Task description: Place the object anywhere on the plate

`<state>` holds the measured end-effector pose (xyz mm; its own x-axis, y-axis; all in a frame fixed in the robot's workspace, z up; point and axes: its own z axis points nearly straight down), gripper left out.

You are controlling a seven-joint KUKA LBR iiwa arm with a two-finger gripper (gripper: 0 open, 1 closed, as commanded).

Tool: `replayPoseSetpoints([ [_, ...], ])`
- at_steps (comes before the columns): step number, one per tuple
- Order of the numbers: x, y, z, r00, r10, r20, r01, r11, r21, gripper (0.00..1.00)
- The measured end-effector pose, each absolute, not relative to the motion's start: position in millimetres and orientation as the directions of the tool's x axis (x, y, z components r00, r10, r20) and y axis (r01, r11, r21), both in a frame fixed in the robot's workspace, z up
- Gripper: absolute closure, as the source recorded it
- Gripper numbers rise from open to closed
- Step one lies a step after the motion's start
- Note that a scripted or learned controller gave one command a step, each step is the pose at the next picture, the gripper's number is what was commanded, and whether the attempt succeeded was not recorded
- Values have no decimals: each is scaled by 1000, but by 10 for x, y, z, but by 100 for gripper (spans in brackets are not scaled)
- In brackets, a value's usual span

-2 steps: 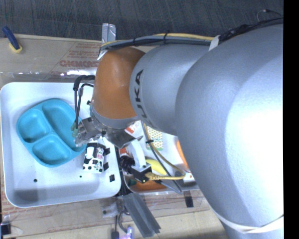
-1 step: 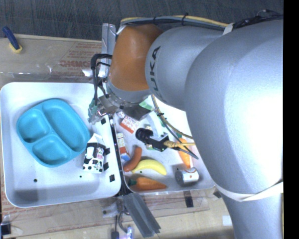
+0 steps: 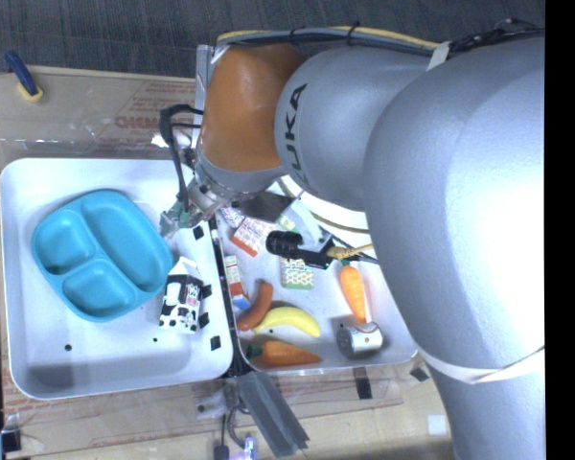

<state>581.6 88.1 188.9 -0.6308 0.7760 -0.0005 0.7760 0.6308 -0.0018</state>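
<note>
The object, apparently a small black-and-white cow-patterned piece, lies on the floor of the left bin, just beside the lower right edge of the blue three-compartment plate and not on it. The grey arm reaches in from the right, its orange band above the wrist, and the gripper hangs over the divide between the bins, near the plate's right rim and above the patterned piece. Whether the claw is open, closed or carrying anything cannot be told from this angle.

The right bin holds a banana, two carrots, a sausage and small packets.

If the piece is the target, the step calls for a centred descent over it, a firm close, a clean lift, then a short carry leftward to release over a compartment rather than the rim.
</note>
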Motion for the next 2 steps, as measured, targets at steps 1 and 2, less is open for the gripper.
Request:
replayPoseSetpoints([
  [1, 5762, 803, 2355, -901, 434, -1, 434, 901, -1, 100],
  [2, 5190, 481, 2071, -867, 499, 4, 499, 867, -4, 100],
])
